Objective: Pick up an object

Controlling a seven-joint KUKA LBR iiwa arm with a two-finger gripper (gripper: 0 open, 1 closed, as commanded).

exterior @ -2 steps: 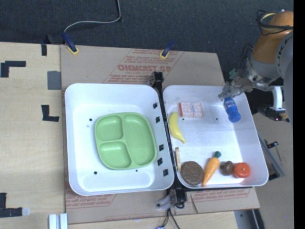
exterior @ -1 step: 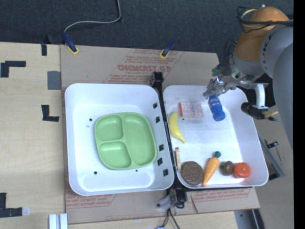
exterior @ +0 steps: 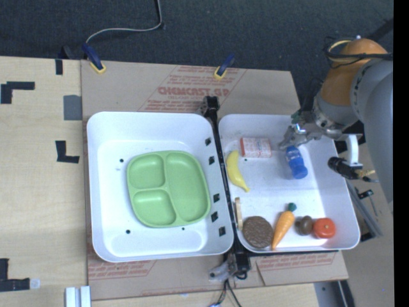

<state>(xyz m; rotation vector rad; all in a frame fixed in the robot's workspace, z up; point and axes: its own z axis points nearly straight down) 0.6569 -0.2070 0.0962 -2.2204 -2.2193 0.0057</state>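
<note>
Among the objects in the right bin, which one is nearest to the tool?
The blue bottle, lying just below the tool. The small box, banana and carrot lie farther away.

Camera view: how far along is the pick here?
Done: the hand is down in the right bin, right over the top end of the blue bottle. In hand: nothing visibly. The bottle lies on the bin floor, and whether the hand has closed on it cannot be told. Left: grasp and lift. The banana, carrot and tomato lie untouched.
</note>
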